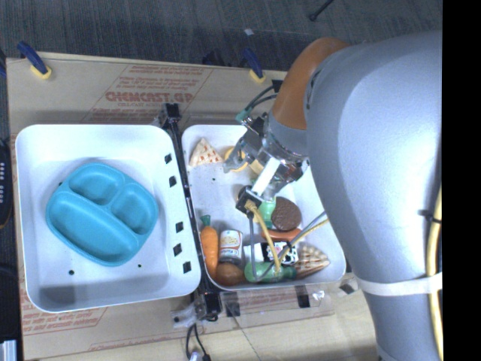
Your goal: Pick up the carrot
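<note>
The carrot (210, 248) is orange with a small green top. It lies lengthwise against the left wall of the right bin (197, 201), near the front, and nothing holds it. The gripper (240, 155) hangs low over the back of the same bin, next to a pizza slice (203, 155) and partly covering a yellow item (235, 164). It is well behind the carrot and apart from it. The grey arm covers the bin's right side.
A small labelled jar (230, 245) stands right beside the carrot, with a brown lump (228, 274) at its tip. A green bottle (263, 271), waffle cone (312, 260) and brown round cookie (285, 215) crowd the front right. The left bin holds a blue divided plate (101, 213).
</note>
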Robot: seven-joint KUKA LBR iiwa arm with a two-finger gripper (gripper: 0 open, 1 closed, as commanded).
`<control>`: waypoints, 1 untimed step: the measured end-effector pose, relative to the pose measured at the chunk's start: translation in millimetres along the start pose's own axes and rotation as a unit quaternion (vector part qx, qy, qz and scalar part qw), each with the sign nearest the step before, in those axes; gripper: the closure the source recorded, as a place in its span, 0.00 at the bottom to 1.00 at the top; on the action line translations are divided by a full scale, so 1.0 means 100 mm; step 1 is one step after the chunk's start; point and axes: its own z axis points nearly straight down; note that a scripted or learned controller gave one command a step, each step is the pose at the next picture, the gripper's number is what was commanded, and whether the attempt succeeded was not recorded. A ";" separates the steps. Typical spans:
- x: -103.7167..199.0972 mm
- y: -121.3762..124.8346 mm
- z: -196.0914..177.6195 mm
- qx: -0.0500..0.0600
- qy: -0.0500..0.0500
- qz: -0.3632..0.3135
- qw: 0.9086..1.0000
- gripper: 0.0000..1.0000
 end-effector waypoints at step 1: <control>-0.73 -0.12 -0.03 0.003 -0.003 -0.151 0.989 0.00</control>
